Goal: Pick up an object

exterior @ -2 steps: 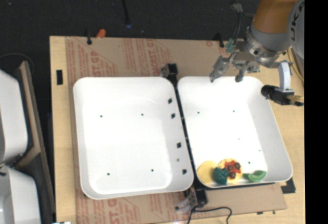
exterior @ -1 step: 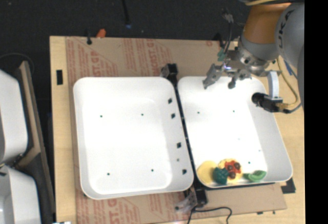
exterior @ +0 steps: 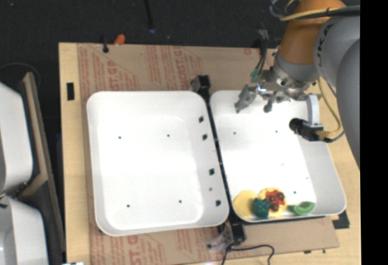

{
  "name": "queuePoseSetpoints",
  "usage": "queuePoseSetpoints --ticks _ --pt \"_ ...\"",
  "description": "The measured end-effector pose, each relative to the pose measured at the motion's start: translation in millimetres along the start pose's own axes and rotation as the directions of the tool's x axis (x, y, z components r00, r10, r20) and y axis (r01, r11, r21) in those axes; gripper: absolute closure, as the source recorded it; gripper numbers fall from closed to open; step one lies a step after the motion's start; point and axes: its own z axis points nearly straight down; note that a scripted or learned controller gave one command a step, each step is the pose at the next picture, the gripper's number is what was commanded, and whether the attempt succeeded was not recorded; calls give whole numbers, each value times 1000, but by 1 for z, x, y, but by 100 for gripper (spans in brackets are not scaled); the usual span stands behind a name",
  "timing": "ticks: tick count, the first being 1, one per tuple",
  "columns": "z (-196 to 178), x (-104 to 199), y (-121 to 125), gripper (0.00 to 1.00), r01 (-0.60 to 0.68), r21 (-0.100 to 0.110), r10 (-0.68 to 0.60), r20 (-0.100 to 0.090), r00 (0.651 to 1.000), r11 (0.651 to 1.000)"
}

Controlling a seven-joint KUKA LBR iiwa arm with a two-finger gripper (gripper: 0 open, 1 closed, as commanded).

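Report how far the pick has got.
Done: nothing visible; the yellow piece, teal piece, red piece and green piece all lie at the near edge of the right bin. In hand: the gripper hangs over that bin's far end, nothing between its open fingers. Left: reaching a piece, gripping, lifting.

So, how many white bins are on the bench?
2. The left bin lies on the bench's left part. The right bin lies beside it, with small coloured objects clustered at its near edge and the tool over its far end.
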Motion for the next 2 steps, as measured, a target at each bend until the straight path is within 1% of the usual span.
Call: queuePoseSetpoints --ticks 1,2 --pt "58 5 -8 0 0 1 0 -1 1000 1000" --pt "44 4 -6 100 -1 -6 1 0 1000 1000"
